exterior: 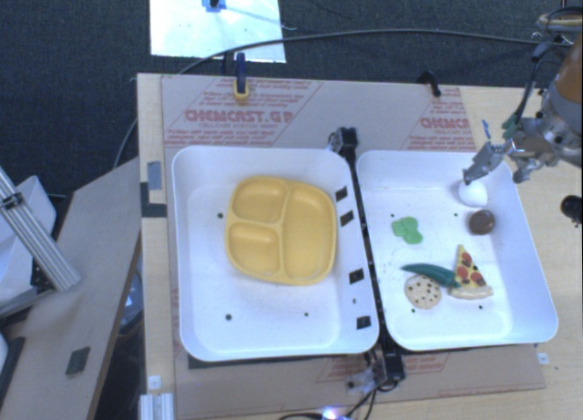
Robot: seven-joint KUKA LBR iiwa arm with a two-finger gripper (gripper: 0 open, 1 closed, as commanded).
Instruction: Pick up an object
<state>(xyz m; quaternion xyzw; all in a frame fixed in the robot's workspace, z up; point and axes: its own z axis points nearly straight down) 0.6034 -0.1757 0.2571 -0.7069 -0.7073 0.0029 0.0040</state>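
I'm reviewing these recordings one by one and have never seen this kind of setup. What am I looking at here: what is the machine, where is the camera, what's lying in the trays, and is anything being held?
This is a single picture from a fixed camera above a bench, looking down at a slant. The machine is a robot arm entering from the right edge; its gripper, a two-finger claw, hangs over the far right corner of the right bin. Nothing can be seen between its fingers, so it holds nothing. A white egg-shaped object lies just below it.

Two shallow white bins sit side by side. The left bin holds a yellow divided plate. The right bin also holds small toy foods: a brown ball, a green leafy piece, a pizza slice, a cookie and a dark green pod.
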